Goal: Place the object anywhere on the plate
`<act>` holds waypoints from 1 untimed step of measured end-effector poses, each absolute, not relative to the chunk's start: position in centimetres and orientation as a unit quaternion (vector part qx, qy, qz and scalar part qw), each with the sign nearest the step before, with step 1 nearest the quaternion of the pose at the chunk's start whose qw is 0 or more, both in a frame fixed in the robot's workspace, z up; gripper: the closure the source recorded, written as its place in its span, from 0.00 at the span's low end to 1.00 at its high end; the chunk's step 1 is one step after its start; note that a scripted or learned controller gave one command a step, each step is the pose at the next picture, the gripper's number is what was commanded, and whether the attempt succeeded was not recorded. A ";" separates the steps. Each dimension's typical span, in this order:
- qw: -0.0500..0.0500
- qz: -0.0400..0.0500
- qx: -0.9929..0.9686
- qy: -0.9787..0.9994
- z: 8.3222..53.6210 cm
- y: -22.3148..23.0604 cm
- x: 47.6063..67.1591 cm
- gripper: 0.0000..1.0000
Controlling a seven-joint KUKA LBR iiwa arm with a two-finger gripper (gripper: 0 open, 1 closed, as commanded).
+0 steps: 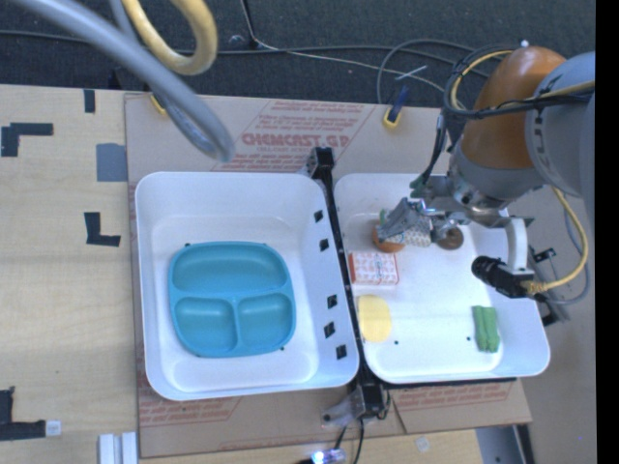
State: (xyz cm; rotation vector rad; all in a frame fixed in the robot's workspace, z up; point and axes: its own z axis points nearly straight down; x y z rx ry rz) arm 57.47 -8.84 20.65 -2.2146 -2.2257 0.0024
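A blue sectioned plate lies in the left bin. In the right bin lie a yellow piece, a checkered red-and-white packet, a green block, a brown round piece and an orange-brown item. My gripper hangs low over the upper left of the right bin, right above the orange-brown item. The gripper body hides the fingertips and part of that item.
A black divider with clips runs between the two bins. Grey and yellow hoses cross the upper left. Cables trail behind the right bin, and a black fitting on the arm sits over the bin's right side.
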 end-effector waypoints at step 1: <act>0.001 0.001 -0.705 -0.709 20.2 -3.9 57.6 1.00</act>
